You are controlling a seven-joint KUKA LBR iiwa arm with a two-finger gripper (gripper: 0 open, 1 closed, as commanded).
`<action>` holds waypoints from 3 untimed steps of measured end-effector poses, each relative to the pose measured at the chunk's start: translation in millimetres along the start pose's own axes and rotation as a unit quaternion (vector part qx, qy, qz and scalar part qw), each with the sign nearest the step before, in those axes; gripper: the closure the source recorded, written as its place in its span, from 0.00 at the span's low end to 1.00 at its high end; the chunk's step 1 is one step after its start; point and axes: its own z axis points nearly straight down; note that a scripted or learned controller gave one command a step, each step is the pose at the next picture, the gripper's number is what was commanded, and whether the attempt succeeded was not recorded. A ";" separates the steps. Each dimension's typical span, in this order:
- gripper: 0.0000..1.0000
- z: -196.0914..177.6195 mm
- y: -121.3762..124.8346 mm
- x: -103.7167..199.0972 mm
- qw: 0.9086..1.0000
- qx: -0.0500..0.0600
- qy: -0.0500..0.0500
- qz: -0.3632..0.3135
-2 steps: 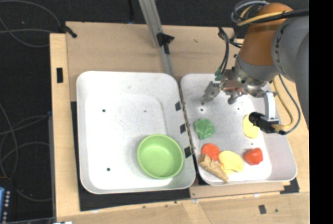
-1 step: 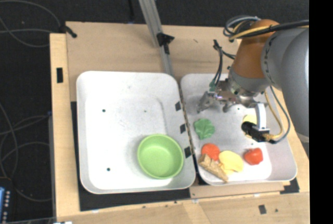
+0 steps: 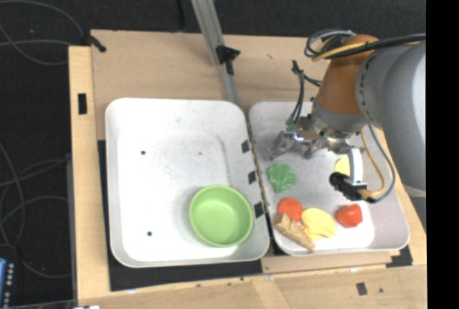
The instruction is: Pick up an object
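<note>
Reaching in from the right, the grey arm (image 3: 391, 110) with its orange band (image 3: 344, 82) holds the tool (image 3: 295, 145) low over the upper part of the right bin (image 3: 387, 239); its dark fingers look spread, with only white bin floor showing between them, so nothing is pinched; a green crumpled object (image 3: 281, 176) lies on the bin floor just below the tool, near it but apart from the fingers; further toward the near rim sits a cluster: an orange-red piece (image 3: 290, 206), a yellow piece (image 3: 319, 222) beside it, and a tan wedge (image 3: 292, 231) touching both at the bin's front edge; a red object (image 3: 349, 215) lies just right of the yellow piece, apart from it; a black and white fitting (image 3: 349, 177) with cables hangs off the wrist over the bin's right side, partly covering something yellow that is too hidden to name; the left bin (image 3: 143, 128) carries a green bowl (image 3: 220, 215) upright in its near right corner, well apart from the tool; both bins rest side by side on the tabletop (image 3: 158, 67), and a metal pole (image 3: 204, 6) slants up from between them.
</note>
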 end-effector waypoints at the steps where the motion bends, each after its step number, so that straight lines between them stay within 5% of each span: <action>1: 1.00 -12.5 1.4 0.0 1.000 -0.003 0.001 0.002; 3: 1.00 -128.5 5.9 -4.5 1.000 -0.005 0.002 -0.004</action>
